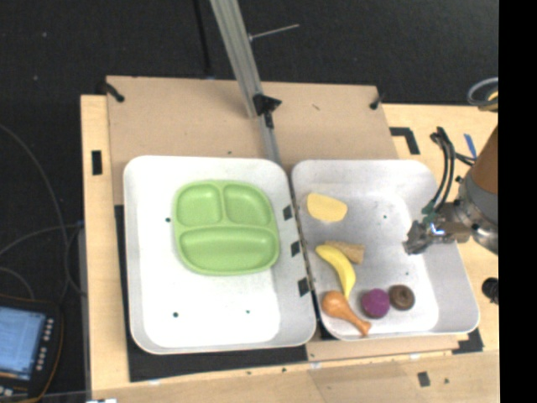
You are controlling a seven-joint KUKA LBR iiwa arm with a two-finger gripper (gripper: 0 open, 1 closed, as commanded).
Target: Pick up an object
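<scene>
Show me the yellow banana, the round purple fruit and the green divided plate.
yellow banana [337, 264], camera view, middle of its curved body
round purple fruit [375, 302], camera view, its centre
green divided plate [226, 248], camera view, floor of its large compartment

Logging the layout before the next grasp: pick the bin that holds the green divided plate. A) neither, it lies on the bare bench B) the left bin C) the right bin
B: the green divided plate lies in the left bin, while the banana lies in the right bin.
</scene>
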